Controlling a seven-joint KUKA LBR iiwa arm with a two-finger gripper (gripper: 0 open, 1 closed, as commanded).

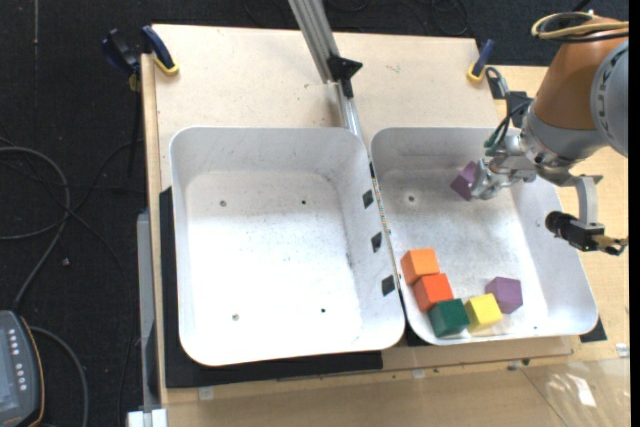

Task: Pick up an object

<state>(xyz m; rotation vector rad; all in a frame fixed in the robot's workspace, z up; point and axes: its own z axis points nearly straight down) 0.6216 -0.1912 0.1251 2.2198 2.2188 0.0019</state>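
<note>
My gripper (483, 183) hangs over the upper part of the right bin (560, 300), reaching in from the right. A purple block (463, 180) sits right against its fingertips on the left side; it looks held at the tips and lifted a little off the bin floor. Near the bin's front edge lie two orange blocks (420, 263) (434, 290), a green block (449, 316), a yellow block (484, 311) and a second purple block (506, 294).
The left bin (200, 165) stands beside the right one, sharing a raised divider (372, 215). A slanted metal rail (305, 0) runs down to the bins' top junction. Clamps sit at the bench's back corners (155, 50) (483, 65).
</note>
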